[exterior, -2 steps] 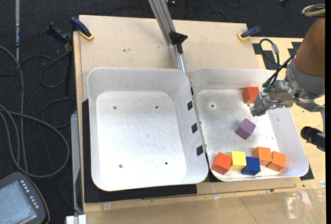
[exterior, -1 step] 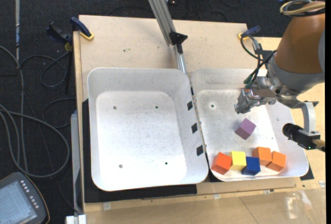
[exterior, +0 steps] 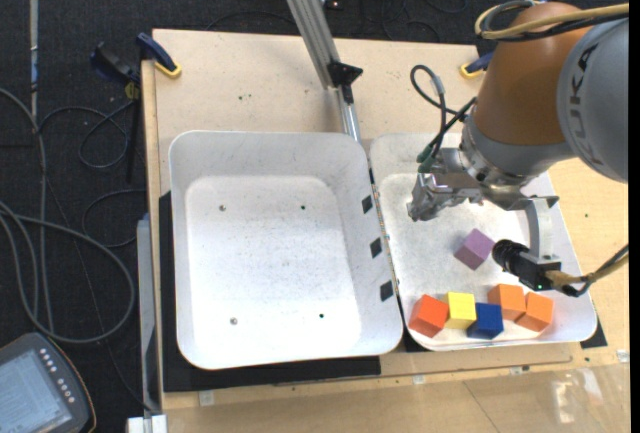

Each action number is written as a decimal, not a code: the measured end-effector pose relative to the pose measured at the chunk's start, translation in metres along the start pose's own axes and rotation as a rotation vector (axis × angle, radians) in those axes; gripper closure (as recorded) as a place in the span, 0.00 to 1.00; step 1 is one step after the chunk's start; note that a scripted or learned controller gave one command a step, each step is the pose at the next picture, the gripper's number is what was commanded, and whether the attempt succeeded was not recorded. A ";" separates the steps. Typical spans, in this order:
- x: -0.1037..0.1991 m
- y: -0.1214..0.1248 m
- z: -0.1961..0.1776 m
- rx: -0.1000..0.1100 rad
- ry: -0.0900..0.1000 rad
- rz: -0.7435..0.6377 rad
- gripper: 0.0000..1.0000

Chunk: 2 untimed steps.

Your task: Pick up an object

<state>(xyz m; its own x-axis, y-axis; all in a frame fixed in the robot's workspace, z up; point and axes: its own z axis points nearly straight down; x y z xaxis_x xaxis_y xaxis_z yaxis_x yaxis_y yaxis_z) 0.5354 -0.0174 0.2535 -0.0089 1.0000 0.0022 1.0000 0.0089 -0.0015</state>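
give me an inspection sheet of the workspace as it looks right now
surface: tan bench bearing two shallow white bins, left bin and right bin, side by side
job's things: in the right bin, purple block alone; along the near edge, orange block, yellow block, blue block, two more orange blocks
clutter: clamps at the bench's far corners
grippers: gripper over the right bin's far part, nothing seen between its fingers
cables: black cable looped at the wrist; cables on the floor at left
surroundings: dark floor, metal pole, pendant screen
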 end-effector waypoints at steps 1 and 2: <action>0.054 0.014 0.001 -0.003 -0.001 0.000 1.00; 0.102 0.011 0.000 -0.002 -0.001 0.001 1.00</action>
